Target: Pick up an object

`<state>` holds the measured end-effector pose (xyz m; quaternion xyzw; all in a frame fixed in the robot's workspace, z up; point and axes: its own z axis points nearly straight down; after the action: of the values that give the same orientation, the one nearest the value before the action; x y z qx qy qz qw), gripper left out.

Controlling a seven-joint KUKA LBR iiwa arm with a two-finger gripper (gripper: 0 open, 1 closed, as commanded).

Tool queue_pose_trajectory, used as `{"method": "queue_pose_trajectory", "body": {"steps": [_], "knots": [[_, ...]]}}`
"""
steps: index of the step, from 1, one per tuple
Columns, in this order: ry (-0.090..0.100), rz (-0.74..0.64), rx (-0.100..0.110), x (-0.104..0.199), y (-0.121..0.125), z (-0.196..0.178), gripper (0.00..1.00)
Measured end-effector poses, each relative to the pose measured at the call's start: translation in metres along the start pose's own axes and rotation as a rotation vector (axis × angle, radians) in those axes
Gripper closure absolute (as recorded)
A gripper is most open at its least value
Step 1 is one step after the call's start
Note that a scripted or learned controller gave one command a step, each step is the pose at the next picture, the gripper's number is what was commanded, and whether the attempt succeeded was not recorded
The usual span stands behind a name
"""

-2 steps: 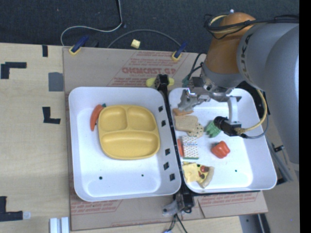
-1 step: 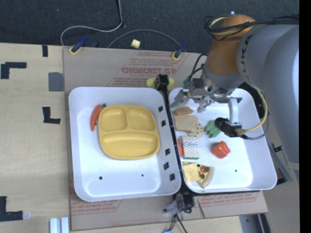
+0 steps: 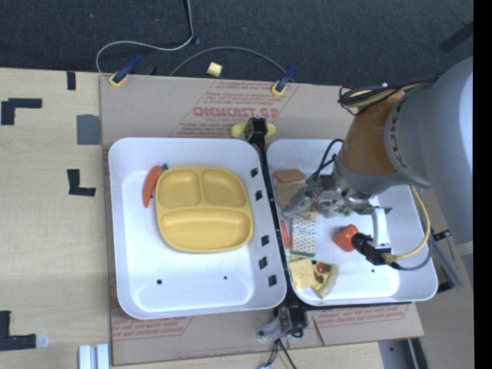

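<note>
One patterned card point(image 3: 303, 237) beneath fingers point(image 3: 307, 200)

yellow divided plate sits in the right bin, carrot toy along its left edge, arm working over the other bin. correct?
Not quite. The camera view shows the yellow divided plate in the left bin, not the right one. The carrot toy does lie along its left edge, and the arm is over the other bin, the right bin.
</note>
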<state>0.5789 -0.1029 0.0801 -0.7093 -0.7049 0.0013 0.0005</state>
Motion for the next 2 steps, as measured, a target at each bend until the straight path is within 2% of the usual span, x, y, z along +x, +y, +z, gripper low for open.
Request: {"method": "queue_pose_trajectory", "body": {"steps": [1,2], "knots": [[0.001,-0.008,-0.005,-0.004,0.046,-0.005,0.0],[0.0,-0.01,0.0,0.004,0.09,-0.004,0.0]]}}
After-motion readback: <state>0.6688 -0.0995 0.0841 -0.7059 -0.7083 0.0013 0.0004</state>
